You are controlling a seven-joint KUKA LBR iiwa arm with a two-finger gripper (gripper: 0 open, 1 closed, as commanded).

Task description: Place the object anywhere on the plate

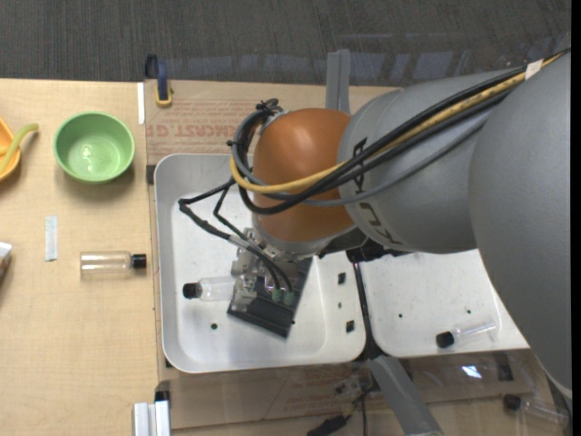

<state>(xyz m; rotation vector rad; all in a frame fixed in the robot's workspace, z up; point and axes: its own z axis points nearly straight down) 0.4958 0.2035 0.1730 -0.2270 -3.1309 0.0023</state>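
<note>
Arm over left bin [172, 243].
Gripper [263, 312] low in bin, just beside clear bottle [211, 290]; cannot tell its grip state. Second bottle [465, 333] in right bin [408, 325].

Three clear bottles [113, 262], two bins [172, 243], one green bowl [94, 147].

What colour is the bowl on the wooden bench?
Light green bowl, seen clearly in the camera view.
</note>
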